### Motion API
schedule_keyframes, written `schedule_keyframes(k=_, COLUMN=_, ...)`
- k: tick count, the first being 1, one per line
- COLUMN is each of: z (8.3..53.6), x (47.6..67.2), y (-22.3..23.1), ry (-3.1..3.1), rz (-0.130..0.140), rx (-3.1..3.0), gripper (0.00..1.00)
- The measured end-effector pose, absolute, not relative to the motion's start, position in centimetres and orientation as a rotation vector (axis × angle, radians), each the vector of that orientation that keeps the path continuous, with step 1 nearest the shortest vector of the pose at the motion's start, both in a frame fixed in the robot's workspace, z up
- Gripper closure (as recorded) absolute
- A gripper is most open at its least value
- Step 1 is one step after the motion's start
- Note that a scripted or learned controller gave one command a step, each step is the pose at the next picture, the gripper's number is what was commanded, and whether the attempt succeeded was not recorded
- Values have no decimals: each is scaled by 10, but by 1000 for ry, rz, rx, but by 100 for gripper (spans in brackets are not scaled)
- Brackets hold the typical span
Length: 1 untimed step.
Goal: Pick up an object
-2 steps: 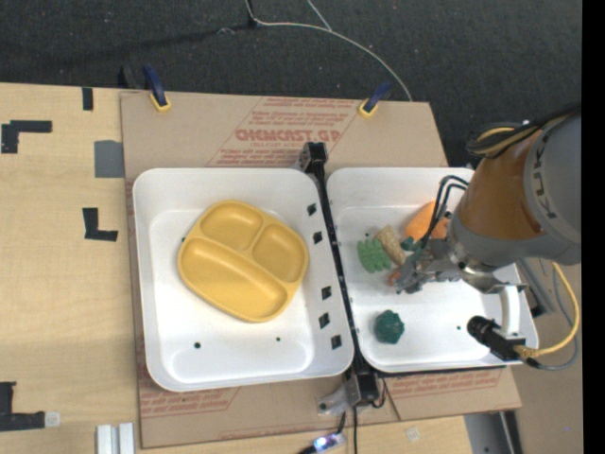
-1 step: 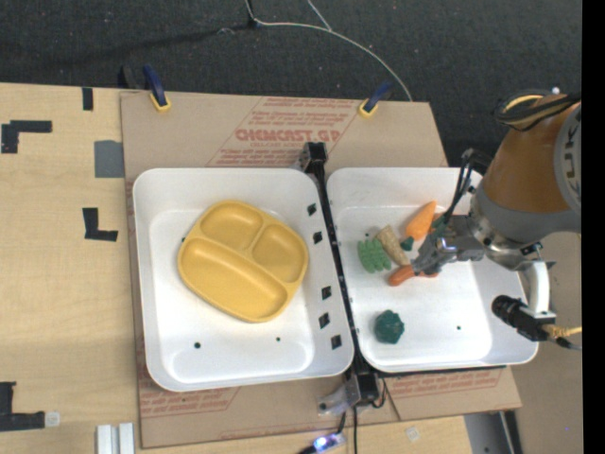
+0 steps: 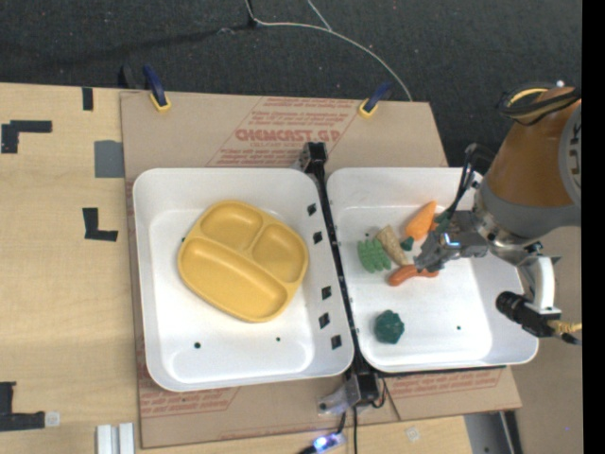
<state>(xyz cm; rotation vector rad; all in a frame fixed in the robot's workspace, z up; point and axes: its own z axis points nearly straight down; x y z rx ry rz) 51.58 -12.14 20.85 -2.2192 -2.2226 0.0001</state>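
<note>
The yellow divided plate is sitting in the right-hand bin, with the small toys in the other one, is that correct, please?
Not quite: the camera view shows the yellow divided plate in the left-hand bin, with the small toys in the other one.

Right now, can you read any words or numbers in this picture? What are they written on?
"CHEMCAST GP" in red letters, on the brown cardboard sheet under the two white bins, read only with some doubt.
The smaller red print around it on the same sheet: too blurred to read.
Faint red print on the sheet's front edge, below the bins: also too blurred to read.
</note>
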Motion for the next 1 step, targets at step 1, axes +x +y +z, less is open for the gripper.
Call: schedule_keyframes(k=1, z=204, x=528, y=-68, ry=-2226, rz=1, rx=-2212, gripper=100)
